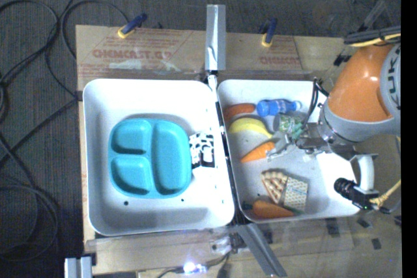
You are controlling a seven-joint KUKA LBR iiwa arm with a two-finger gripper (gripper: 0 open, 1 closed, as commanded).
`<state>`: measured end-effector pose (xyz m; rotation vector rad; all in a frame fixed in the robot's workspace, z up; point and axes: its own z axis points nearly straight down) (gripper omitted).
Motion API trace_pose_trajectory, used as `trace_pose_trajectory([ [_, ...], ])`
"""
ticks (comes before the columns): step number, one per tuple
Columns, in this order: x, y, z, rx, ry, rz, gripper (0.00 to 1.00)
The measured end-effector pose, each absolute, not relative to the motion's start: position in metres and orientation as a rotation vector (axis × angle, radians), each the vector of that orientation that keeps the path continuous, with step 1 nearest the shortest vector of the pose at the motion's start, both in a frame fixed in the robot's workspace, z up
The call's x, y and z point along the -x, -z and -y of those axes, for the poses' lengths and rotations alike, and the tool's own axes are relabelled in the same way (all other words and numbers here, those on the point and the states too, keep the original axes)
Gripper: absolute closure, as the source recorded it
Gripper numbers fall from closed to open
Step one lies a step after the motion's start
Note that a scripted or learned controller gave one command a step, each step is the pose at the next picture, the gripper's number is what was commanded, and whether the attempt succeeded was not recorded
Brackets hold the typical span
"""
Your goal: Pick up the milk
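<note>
Lying against the right wall of the left bin (98,159), the milk (202,149) is seen as a small carton printed in black and white patches, just beside the blue tray (151,156) and touching or nearly touching its right edge. One carton is counted, and one tray, which is divided into three compartments. Two white bins are set side by side on the bench, and the right bin (326,195) is crowded: one blue bottle (278,106) is laid across its upper part, one yellow banana (249,127) lies below the bottle, and three orange, carrot-like pieces are counted, one above the banana (240,111), one below it (258,152) and one at the bottom wall (272,209). One waffle-patterned piece (275,184) and one small box (296,192) are placed between the lower two. The gripper (292,133) is lowered over the right bin, well apart from the milk; whether it is spread or closed cannot be told, as its tips are lost among the clutter.
</note>
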<state>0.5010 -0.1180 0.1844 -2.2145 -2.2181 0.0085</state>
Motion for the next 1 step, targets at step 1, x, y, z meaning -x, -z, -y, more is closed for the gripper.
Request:
trace_pose_trajectory([
  [1, -0.5343, -0.1578, 0.1127, 1.902, -0.004, 2.491, 0.00],
])
